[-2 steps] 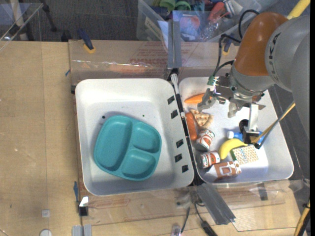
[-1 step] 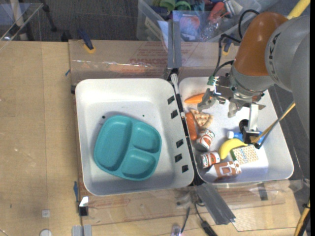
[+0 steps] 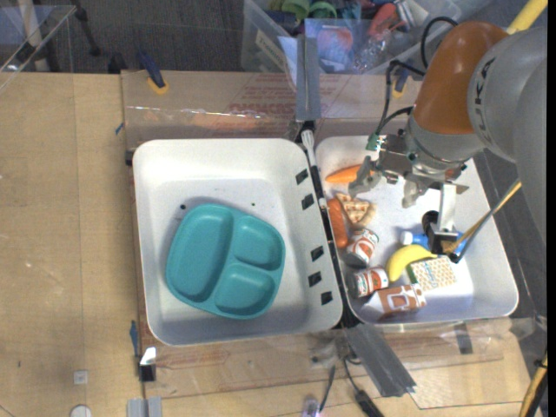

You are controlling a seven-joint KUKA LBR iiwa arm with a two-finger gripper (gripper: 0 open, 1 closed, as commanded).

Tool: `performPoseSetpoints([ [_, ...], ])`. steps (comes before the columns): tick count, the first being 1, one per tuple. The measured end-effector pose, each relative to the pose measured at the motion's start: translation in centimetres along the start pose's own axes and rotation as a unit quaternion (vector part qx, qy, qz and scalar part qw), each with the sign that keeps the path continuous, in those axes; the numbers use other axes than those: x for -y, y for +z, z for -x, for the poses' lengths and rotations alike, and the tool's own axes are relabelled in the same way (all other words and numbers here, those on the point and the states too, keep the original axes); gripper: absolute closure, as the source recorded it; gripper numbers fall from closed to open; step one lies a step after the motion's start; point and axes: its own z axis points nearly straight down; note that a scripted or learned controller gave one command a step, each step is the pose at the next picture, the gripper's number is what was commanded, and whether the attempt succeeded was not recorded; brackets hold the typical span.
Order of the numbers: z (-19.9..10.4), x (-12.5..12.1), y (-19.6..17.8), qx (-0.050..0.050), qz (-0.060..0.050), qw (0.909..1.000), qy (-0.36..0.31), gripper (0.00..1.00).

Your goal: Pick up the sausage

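Two shallow white plastic bins side by side on a tan wooden bench (image 3: pixel 69 233).

In the left bin (image 3: pixel 156 172), a teal plastic plate (image 3: pixel 226 261) with three compartments, flat near the middle.

In the right bin (image 3: pixel 486 268), a crowd of small items:
- Against its left wall, the reddish-orange, elongated sausage (image 3: pixel 335 221), flat, lengthwise from far to near.
- Touching it on the right, a tan grid-patterned waffle wedge (image 3: pixel 354 207).
- Just beyond both, toward the far side, an orange carrot-shaped piece (image 3: pixel 342 175).
- Nearer than the sausage, a small red-and-white can (image 3: pixel 363 247), and nearer again a second red-and-white can (image 3: pixel 371 281).
- Just right of that second can, a brown-red bottle (image 3: pixel 401 299) on its side.
- Right of the cans, a yellow banana (image 3: pixel 407 261), touching a pale dotted box (image 3: pixel 434 274).

Over the far part of the right bin, the grey arm (image 3: pixel 456 68) with its orange band, reaching in from the right. Below the wrist, the two-finger gripper (image 3: pixel 387 189), hanging right of the carrot-shaped piece and the waffle wedge, near the sausage but clearly apart from it. Jaws spread, with nothing between them.
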Motion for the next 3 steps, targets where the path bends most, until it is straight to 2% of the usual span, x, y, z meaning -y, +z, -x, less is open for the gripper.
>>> performPoseSetpoints([
  [1,3.9,-1.8,8.3,-0.002,0.007,0.9984,0.056,0.00],
  [2,3.2,-6.5,8.9,-0.002,0.008,0.9999,-0.013,0.00],
  [3,3.7,-5.7,8.8,-0.006,0.008,0.9868,0.162,0.00],
])
